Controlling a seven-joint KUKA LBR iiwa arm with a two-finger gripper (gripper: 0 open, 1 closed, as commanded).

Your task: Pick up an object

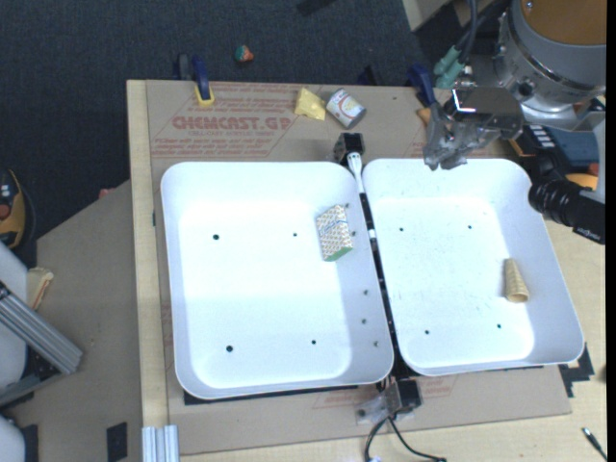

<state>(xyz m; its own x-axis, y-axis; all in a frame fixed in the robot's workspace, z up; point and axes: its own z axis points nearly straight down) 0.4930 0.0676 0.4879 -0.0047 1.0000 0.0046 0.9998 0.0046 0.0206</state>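
Hanging over the far rim of the right bin (553, 258), the gripper (445, 157) sits at the end of the grey arm (539, 56), which reaches in from the upper right with its orange band (568, 3) showing near the top corner. Whether its fingers are apart or together cannot be told from this slanted view, and nothing can be seen between them. Two things lie in the bins. A small tan cone-shaped object (516, 280) rests on the floor of the right bin near its right wall, well apart from the gripper and on the nearer, right side of it. A patterned packet (334, 231), pale with a green lower edge, lies in the left bin (192, 287) close to that bin's right wall, across the divide and also well apart from the gripper, down and to the left of it. Both bins stand side by side, rims nearly touching, on a brown board (231, 118) printed with red lettering that covers the desk. On the board beyond the bins lie a yellow piece (309, 104) and, just beside it, a small white-and-grey item (346, 108); a blue-and-yellow clamp (201, 78) grips the board's far edge. A small orange and green object (244, 54) lies on the dark carpet (96, 27) beyond.
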